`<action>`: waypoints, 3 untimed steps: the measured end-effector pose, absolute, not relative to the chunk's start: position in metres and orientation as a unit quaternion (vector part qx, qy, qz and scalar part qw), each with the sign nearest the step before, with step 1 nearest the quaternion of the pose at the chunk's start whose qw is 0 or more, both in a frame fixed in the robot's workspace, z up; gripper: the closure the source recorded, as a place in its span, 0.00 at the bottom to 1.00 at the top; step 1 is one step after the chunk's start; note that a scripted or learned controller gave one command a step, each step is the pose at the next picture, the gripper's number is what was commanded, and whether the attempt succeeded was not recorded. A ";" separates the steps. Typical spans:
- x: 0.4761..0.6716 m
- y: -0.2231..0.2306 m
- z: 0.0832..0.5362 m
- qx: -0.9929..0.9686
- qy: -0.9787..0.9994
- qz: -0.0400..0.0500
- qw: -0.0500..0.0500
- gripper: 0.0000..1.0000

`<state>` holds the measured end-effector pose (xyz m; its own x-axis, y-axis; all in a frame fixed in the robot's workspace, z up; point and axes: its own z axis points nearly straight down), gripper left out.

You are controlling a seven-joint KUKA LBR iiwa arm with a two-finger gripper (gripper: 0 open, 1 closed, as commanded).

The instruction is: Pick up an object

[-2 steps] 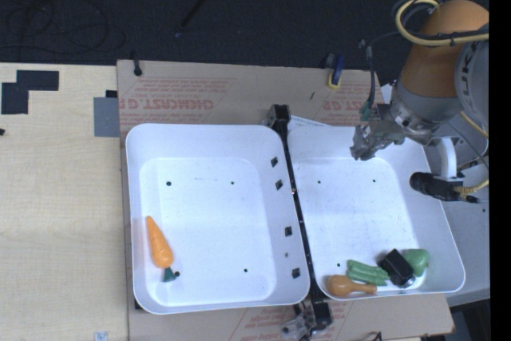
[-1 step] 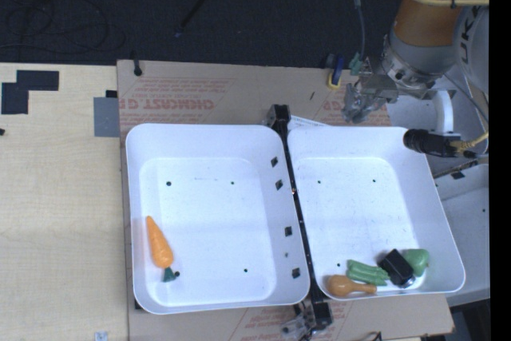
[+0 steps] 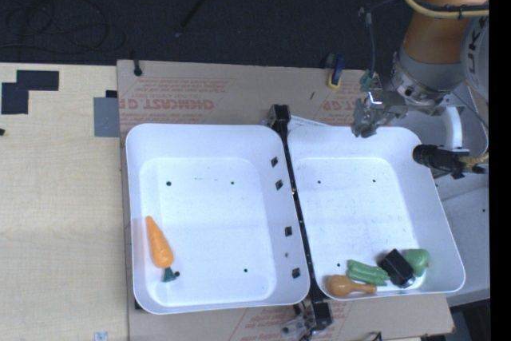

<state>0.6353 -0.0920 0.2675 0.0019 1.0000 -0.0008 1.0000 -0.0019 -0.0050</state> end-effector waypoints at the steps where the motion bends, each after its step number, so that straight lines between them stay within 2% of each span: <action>1: 0.619 -0.137 0.265 -0.708 -0.706 0.002 0.001 1.00; 2: 0.646 -0.066 0.336 -0.705 -0.709 -0.002 -0.002 1.00; 3: 0.643 -0.106 0.264 -0.708 -0.706 0.003 0.003 1.00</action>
<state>0.6425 -0.1063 0.2636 0.0033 1.0000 -0.0008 1.0000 -0.0033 -0.0085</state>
